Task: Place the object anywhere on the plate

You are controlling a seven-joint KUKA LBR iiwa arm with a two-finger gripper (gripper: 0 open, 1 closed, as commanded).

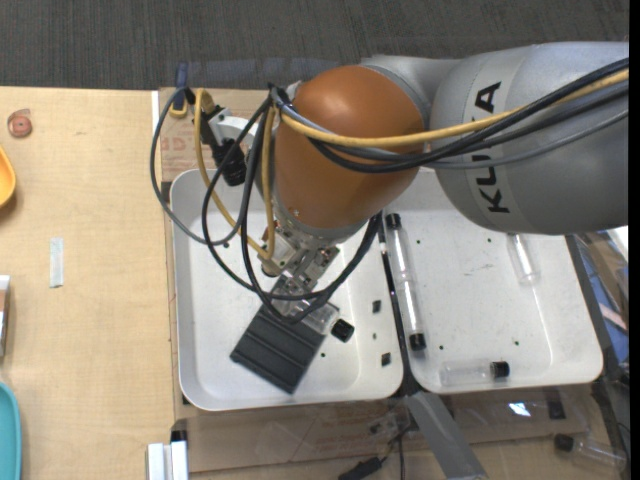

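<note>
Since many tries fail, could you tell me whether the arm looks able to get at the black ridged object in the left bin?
Probably yes: the pincer hangs directly over the black ridged object in the left bin, with nothing between them; only loose cables dangle beside the wrist.

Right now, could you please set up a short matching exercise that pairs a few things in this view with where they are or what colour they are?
Things:
1. Black ridged block
2. Clear tube with black cap
3. Wrist band
4. Cables

Descriptions:
A. Orange
B. Looping over the left bin's upper part
C. Lying in the left bin, under the arm
D. Near the right bin's front edge

Pairs: 1-C, 2-D, 3-A, 4-B
</note>
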